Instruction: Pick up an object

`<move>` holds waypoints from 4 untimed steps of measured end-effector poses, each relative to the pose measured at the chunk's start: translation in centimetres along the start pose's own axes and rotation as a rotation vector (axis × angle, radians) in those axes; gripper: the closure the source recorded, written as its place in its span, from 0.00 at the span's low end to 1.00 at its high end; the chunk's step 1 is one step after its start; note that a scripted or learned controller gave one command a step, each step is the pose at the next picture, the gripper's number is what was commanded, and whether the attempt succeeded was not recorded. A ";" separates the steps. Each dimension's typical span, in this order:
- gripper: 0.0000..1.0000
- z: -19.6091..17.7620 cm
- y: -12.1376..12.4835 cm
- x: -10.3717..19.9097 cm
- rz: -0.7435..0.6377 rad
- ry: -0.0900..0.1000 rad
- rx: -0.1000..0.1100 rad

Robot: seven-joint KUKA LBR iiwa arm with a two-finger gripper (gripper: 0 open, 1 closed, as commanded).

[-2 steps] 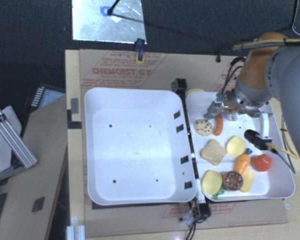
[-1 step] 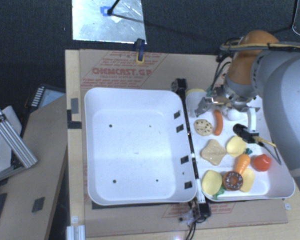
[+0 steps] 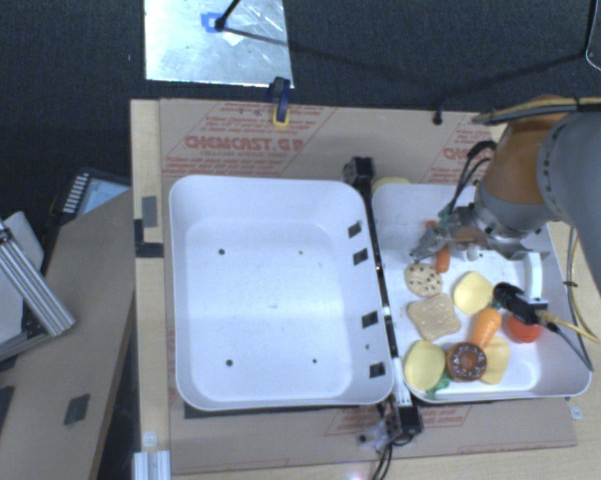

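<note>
Two shallow white bins sit side by side on the tabletop (image 3: 240, 133): the left bin (image 3: 270, 293) shows bare floor, and the right bin (image 3: 560, 368) carries about nine toy food items, grouped toward its near half. Counted, they are one round speckled cookie (image 3: 423, 279), one toast slice (image 3: 434, 317), one chocolate doughnut (image 3: 467, 361), two carrots (image 3: 485, 326), one small one lying just beside the gripper (image 3: 442, 236), one red tomato (image 3: 523, 328), and three yellow pieces (image 3: 473, 292), though a few overlap and their edges are hard to separate. One grey arm (image 3: 570, 173) with its orange band reaches in from the right, the gripper low over the far part of the right bin; whether its fingers are open or closed I cannot tell. Dark carpet (image 3: 400, 28) surrounds the tabletop. Free floor remains along the right bin's far edge.
</note>
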State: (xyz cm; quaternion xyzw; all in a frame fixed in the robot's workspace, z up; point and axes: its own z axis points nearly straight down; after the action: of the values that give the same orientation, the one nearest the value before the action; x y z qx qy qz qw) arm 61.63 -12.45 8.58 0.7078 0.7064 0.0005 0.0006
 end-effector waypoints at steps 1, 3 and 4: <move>1.00 -1.1 0.3 0.1 -0.005 -0.001 -0.005; 1.00 -14.9 4.4 8.4 -0.016 0.001 -0.017; 1.00 -15.5 5.3 15.9 -0.013 0.003 -0.003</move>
State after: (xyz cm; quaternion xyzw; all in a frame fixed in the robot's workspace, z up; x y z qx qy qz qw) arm 66.97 3.41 24.05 0.7030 0.7111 0.0028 0.0007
